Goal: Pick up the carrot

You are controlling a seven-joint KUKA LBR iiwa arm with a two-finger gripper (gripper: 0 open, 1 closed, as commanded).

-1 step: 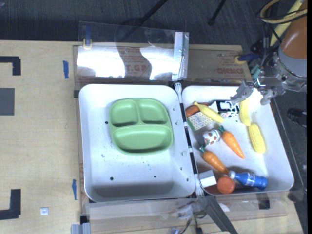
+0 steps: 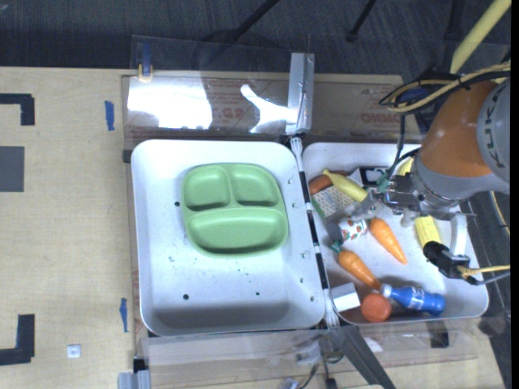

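Two orange carrots lie in the right bin [image 2: 478, 294]. One carrot [image 2: 388, 241] lies slanted near the bin's middle, with its thick end toward the upper left. The other carrot [image 2: 358, 268] lies lower and further left, near the divider. My gripper [image 2: 378, 204] hangs over the right bin just beyond the thick end of the first carrot, apart from the second. The grey arm with its orange band [image 2: 454, 144] reaches in from the right. Nothing visibly hangs from the gripper.
Around the carrots in the right bin are a yellow piece [image 2: 345, 185], a small can [image 2: 353, 231], a blue bottle [image 2: 418, 299], an orange ball [image 2: 375, 307], a white block [image 2: 345, 299] and a yellow item [image 2: 427, 231]. The left bin [image 2: 154, 282] holds a green divided plate [image 2: 235, 206].
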